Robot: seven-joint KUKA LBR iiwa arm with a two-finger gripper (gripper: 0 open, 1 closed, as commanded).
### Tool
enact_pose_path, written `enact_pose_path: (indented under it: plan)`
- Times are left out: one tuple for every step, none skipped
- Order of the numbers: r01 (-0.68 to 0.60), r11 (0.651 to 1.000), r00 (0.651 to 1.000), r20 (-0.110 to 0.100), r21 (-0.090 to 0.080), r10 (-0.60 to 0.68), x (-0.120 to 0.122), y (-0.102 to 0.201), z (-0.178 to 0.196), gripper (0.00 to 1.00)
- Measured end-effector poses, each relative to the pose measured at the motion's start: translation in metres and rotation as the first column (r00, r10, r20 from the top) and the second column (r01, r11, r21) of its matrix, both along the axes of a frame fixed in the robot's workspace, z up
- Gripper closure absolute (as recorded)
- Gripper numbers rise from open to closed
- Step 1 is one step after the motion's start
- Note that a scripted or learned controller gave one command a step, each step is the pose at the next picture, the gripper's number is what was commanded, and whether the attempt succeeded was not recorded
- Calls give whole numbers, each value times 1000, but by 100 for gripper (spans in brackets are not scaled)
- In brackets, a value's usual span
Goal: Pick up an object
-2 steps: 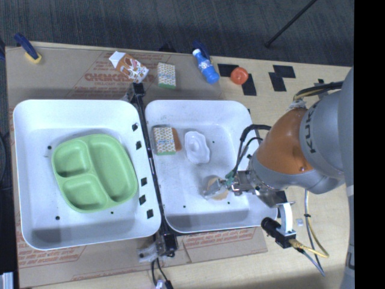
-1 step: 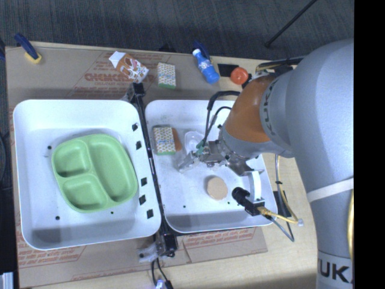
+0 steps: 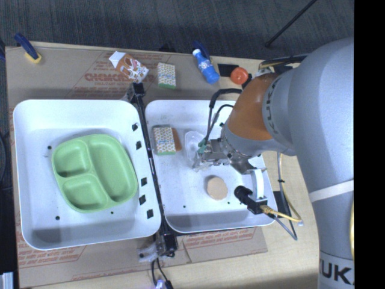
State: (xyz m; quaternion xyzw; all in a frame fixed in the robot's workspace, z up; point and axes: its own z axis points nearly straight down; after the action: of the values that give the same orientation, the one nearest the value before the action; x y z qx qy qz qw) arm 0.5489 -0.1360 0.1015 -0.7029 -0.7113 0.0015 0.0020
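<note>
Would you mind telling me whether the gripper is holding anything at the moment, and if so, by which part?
It cannot be told: the gripper sits low in the right bin near a clear plastic item, and no grasp is visible.

A divided plate (image 3: 93, 171) lay in the left bin (image 3: 36, 116). In the right bin (image 3: 174, 218), a small box (image 3: 163, 139) sat left of the gripper (image 3: 203, 154), a round disc (image 3: 217, 188) just before it.

"KUK" in white on the arm's base (image 3: 337, 274), red "CHEMCH…" print on cardboard (image 3: 99, 77)
</note>
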Motion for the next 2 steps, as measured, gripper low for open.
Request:
enact_pose_path:
  plan:
    - [7,1000,1000,5,-1,-7,-71,-35,127,100]
    - [7,1000,1000,4,-1,-7,-71,-35,127,0]
